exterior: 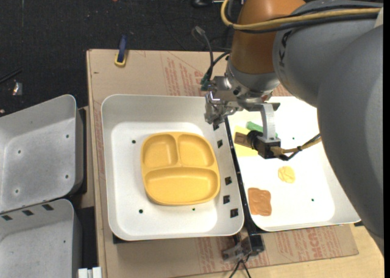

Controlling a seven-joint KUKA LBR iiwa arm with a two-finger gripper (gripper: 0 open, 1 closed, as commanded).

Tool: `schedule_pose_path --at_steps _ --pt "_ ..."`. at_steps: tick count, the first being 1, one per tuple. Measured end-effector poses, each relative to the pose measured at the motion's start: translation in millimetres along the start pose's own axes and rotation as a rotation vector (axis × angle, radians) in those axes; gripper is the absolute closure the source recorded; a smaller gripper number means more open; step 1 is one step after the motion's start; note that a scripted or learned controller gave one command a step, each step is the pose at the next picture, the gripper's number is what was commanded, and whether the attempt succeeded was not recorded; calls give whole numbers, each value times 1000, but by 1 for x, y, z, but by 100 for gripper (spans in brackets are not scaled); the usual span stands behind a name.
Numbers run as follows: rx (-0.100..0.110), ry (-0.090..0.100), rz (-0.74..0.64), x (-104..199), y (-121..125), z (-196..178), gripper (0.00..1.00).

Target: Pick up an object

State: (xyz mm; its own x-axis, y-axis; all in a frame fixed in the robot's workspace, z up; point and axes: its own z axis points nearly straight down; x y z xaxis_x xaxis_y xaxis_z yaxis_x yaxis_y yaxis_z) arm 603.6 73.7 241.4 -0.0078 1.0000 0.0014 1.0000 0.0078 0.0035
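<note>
A yellow plastic tray with three compartments [180, 170] is seen lying flat in the middle of the left shallow white bin [116, 149]. Its long axis is laid across the view, slightly tilted. The two small compartments are turned to the far side and the large one to the near side. The claw [214, 112] is held just beyond the far right corner of the tray, over the rims where the two bins meet. Whether it is apart or together cannot be told. To the right of the tray, in the right white bin [317, 203], are found a brown square flat piece [259, 201], a small round yellow piece [286, 174] and a green piece [254, 127], partly hidden by the arm.
</note>
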Motion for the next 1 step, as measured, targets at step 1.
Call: schedule_pose_path --at_steps 1 --pt "3 -2 5 -4 -1 1 0"
